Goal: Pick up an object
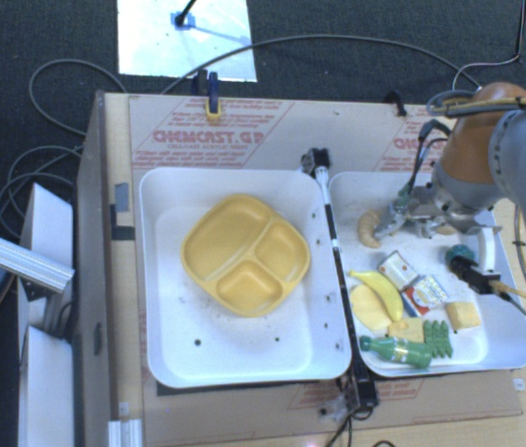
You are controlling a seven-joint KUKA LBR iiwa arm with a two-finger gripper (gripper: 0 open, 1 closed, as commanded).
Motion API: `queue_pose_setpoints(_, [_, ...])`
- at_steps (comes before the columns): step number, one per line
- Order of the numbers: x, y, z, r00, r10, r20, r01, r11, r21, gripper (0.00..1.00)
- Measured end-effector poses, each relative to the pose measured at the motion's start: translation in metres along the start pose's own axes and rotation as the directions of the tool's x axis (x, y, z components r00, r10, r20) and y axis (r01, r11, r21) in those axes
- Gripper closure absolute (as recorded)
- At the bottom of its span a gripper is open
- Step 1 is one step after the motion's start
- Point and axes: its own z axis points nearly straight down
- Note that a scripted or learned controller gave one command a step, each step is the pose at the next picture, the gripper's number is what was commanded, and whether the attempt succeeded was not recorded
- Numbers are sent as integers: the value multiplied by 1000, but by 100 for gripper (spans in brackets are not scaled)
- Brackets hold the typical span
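From the overhead camera view, the pick looks barely begun. The grey arm (514,156) with its orange band reaches in from the right, and its gripper (410,220) sits low over the upper part of the right white bin (374,192). Nothing can be seen in its grasp, and I cannot tell whether the claw is open or closed, because the metal parts blur together against the white plastic. The closest candidate is a tan, curved croissant-shaped toy (370,228), matte and slightly ridged. It lies on the bin floor just beside the gripper on the side of the divider and is not lifted, so closing on it and raising it appear to be still ahead. Lower in the same bin is a loose cluster: a smooth yellow plastic banana (381,290), a small white and red printed carton (399,269), a pale yellow cheese-like block (463,316), a glossy green toy bottle (395,348) lying on its side, and a dark green ribbed piece (438,337) beside it. Several of these touch one another. The left white bin (179,343) holds a yellow moulded plate with three compartments (246,253), lying flat and well apart from the arm. Both bins are shallow, with rounded rims, and rest on cardboard with red lettering (207,138).
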Motion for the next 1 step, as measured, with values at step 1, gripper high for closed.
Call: queue_pose_setpoints(1, [41,33,4,1000,-1,0,1,999,46,0])
